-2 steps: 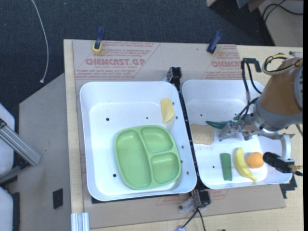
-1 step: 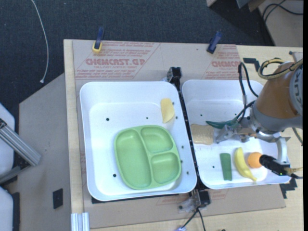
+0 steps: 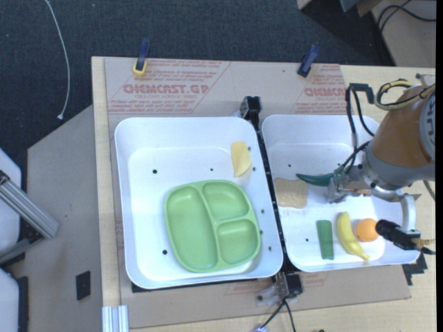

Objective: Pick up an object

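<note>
Arm over the right bin, several small objects laid in both bins.

Nearest the camera in the right bin (image 3: 304, 126), a green block (image 3: 324, 239), a yellow banana (image 3: 349, 236) and an orange ball (image 3: 367, 229) are seen side by side near the front rim, the ball touching the banana. Behind them a tan slab (image 3: 291, 194) is laid by the left wall, and a dark green curved piece (image 3: 317, 179) is seen just beside the gripper (image 3: 339, 185); whether it is gripped cannot be told. In the left bin (image 3: 131, 151) a green divided plate (image 3: 211, 224) is set, with a pale yellow piece (image 3: 241, 159) behind it. The bins are borne on a cardboard-covered bench (image 3: 173, 88) with red lettering, clamped at the far edge; dark carpet lies beyond.
</note>
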Available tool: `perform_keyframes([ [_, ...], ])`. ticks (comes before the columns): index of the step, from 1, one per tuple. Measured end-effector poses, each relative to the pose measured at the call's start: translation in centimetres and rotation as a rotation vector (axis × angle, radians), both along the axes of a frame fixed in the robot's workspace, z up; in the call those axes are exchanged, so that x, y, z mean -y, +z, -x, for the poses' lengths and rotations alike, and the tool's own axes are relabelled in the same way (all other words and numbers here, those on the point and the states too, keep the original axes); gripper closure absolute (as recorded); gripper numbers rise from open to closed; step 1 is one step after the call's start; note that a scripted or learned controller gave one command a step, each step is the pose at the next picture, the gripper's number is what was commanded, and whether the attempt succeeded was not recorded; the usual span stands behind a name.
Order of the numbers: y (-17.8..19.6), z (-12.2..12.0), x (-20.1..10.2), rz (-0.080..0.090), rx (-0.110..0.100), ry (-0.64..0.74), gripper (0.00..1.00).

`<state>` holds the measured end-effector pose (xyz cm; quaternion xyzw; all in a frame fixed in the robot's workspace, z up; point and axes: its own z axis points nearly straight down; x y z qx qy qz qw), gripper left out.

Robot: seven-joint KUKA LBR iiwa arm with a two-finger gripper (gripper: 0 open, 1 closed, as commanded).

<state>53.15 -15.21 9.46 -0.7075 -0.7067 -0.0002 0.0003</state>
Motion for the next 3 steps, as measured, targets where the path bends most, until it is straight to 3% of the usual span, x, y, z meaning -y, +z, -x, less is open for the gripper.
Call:
perform_keyframes([
  [3, 16.6, 0.2, 1.4, 0.004, 0.007, 0.002, 1.0],
])
